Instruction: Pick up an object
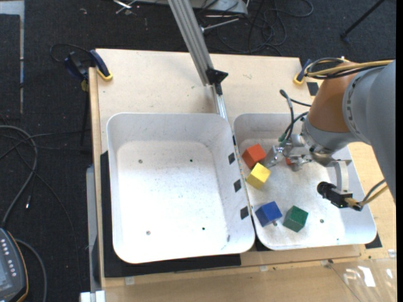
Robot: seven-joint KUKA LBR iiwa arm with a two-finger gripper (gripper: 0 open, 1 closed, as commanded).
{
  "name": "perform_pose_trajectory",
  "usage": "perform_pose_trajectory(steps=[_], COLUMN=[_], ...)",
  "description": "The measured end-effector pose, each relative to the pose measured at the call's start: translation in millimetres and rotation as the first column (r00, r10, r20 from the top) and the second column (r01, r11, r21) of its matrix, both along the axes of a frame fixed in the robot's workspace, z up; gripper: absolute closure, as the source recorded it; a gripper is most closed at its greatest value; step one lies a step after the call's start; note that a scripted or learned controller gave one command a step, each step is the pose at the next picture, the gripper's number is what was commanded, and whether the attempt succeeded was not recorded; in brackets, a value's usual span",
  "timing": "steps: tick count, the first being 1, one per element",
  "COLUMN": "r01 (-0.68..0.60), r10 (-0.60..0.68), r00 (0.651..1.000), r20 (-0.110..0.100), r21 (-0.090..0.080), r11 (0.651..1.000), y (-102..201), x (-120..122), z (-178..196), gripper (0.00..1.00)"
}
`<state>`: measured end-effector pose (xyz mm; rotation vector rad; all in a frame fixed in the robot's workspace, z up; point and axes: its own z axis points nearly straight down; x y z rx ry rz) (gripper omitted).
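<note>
Four small cubes lie in the right bin [352, 231]. An orange cube [254, 155] sits near the bin's left wall, and a yellow cube [258, 176] touches it just below. A blue cube [269, 213] and a green cube [295, 219] rest side by side near the front edge. My gripper [282, 155] hangs low inside the right bin, just right of the orange cube and above the yellow one. Nothing shows as held in it. The grey arm with its orange band [330, 109] comes in from the right.
The left bin [126, 244] stands beside the right one, sharing a raised middle wall. A slanted metal pole [192, 33] ends at the bins' back junction. A black cable plug [335, 195] hangs over the right bin's right side. Yellow clamps [101, 68] sit at the bench's back corners.
</note>
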<state>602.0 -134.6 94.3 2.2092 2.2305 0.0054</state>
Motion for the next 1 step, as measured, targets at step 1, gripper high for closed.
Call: perform_pose_trajectory(steps=[1], r01=[0.009], r10=[-0.009], r00=[1.0], r20=[-0.02], r21=[0.001], r11=[1.0], y=[-7.3], x=[47.9], z=[-0.5], gripper=[0.0])
